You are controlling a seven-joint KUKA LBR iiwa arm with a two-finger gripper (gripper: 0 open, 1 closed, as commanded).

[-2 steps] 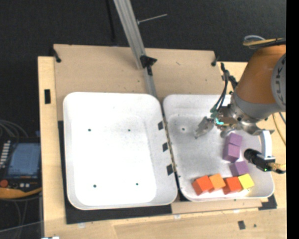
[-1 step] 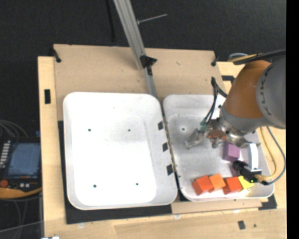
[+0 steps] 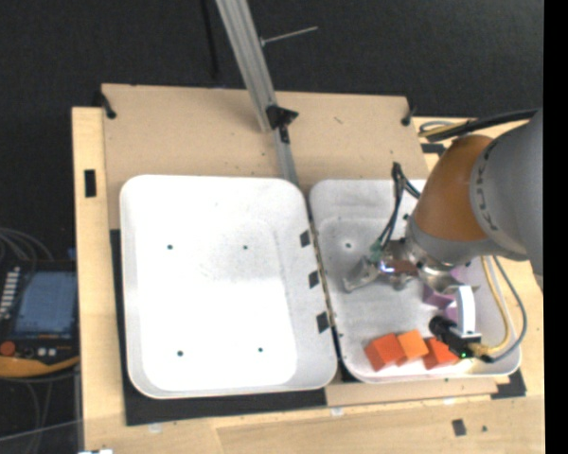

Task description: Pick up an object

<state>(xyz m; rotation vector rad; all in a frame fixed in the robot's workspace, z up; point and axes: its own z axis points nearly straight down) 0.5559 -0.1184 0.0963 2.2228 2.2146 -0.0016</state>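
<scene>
Two white bins on the bench: left bin (image 3: 213, 282), right bin (image 3: 346, 216). Arm (image 3: 473, 201) over the right one, gripper (image 3: 364, 274) low near its middle; jaw state: cannot tell. Orange blocks (image 3: 409, 350) along the right bin's near edge, purple piece (image 3: 443, 299) beside the wrist.

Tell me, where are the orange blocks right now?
The orange blocks lie in the right bin, at its near edge, just below the gripper and next to a purple piece.
</scene>
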